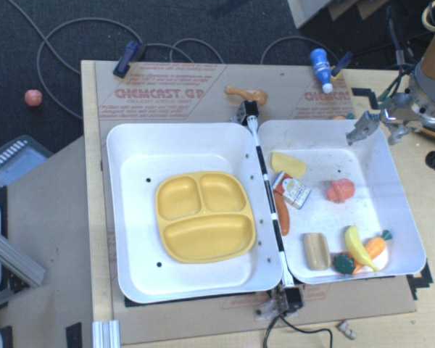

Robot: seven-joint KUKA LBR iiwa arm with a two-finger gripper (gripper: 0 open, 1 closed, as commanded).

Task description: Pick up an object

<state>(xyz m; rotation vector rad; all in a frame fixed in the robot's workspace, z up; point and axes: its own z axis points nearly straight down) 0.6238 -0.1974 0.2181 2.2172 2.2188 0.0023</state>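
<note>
Banana [360, 247] beside carrot [375, 248]

arm [424, 96]: grey metal, rounded, ringed at the wrist
hand [364, 127]: grey, small, angular
cables [399, 46]: thin, dark

Yellow three-compartment tray [203, 216] in left bin [130, 151]; blue clamp [126, 59], blue bottle [320, 68] on bench; pink ball [32, 97] on floor.

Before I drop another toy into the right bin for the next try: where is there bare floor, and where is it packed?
Right bin: bare floor between the pink piece and the far rim, and between the small carton and the banana. Crowded along the near edge and the divider. The gripper hangs over the far corner.
</note>
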